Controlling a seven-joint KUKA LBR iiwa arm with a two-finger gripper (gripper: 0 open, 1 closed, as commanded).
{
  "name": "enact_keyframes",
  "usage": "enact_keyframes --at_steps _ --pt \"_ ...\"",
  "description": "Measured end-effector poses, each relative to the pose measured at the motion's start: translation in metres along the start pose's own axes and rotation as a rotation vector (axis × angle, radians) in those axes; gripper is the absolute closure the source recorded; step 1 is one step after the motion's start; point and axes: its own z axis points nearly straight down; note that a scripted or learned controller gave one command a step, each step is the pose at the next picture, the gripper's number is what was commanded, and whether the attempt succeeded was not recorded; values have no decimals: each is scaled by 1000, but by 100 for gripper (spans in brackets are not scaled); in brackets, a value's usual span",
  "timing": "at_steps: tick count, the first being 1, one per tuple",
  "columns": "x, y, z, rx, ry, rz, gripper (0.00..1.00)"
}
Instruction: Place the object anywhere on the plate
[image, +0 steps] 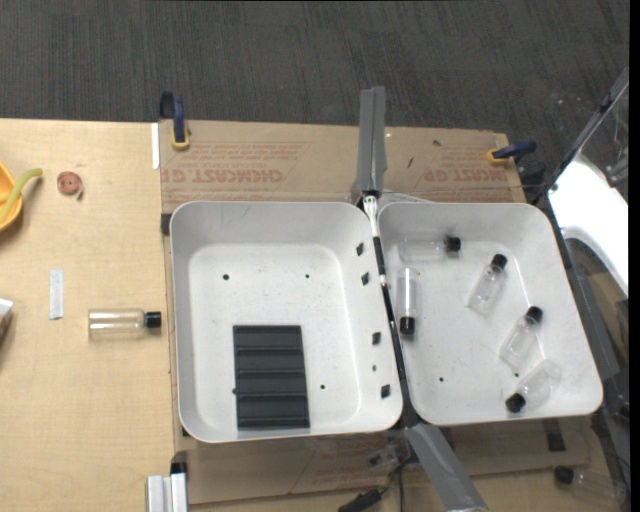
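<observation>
Five clear bottles (487, 284) lie in the right bin (560, 300); right of the black plate (270, 377); end effector's state: cannot tell.

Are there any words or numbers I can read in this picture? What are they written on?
"CHEMCAST GP": red print, upside down, on the brown cardboard behind the left bin. That is my best reading.
A second red print on the cardboard behind the right bin: too faint and blurred to read.
The clear bottles and the black ribbed plate: no writing I can make out.
</observation>
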Motion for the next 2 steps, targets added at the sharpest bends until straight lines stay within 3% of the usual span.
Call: enact_keyframes --at_steps 1,2 --pt "66 38 1 0 0 184 0" --pt "14 -18 0 2 0 223 0"
